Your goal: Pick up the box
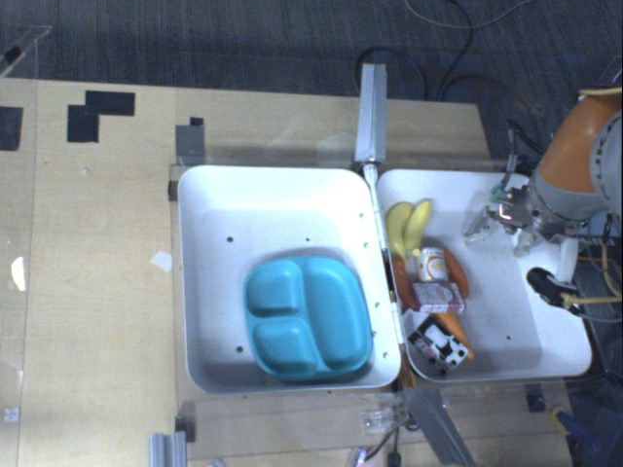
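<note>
The black and white toy (435, 342) lies at the near end of the right bin (555, 353). The box (436, 294) sits just behind it, squeezed among bananas (408, 226). My tool (498, 216) hangs apart from them; I cannot tell if it's open. I might grab a neighbor.

The arm (584, 163) is a rounded grey body with a broad orange band at its upper part. Below the grey wrist sits a cluster of metallic fittings, and the gripper (484, 226) ends in pale, silvery fingers. A black cable (555, 288) loops alongside.
</note>
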`<action>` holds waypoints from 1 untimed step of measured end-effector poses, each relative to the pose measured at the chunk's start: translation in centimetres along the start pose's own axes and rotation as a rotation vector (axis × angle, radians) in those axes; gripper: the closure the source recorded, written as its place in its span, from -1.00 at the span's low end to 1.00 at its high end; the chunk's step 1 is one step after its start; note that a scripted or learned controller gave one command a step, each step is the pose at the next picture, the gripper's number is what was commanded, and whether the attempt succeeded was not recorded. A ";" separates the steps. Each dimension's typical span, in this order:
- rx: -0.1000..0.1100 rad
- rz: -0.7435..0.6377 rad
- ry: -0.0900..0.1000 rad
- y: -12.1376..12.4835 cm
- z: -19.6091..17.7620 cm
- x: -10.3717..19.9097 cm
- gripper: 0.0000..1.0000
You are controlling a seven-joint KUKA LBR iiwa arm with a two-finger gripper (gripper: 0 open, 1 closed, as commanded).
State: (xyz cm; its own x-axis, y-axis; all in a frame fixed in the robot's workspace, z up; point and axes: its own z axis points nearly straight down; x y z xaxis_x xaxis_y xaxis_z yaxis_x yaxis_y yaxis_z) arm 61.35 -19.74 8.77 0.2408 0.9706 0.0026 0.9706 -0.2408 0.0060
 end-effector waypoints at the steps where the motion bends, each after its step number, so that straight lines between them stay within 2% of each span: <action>1: -0.001 0.019 -0.003 5.3 0.0 2.6 -1.00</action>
State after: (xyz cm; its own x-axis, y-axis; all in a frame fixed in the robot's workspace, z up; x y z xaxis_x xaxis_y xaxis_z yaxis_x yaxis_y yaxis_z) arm 67.12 -18.51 8.79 0.2593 0.9658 -0.0004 0.9658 -0.2593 0.0069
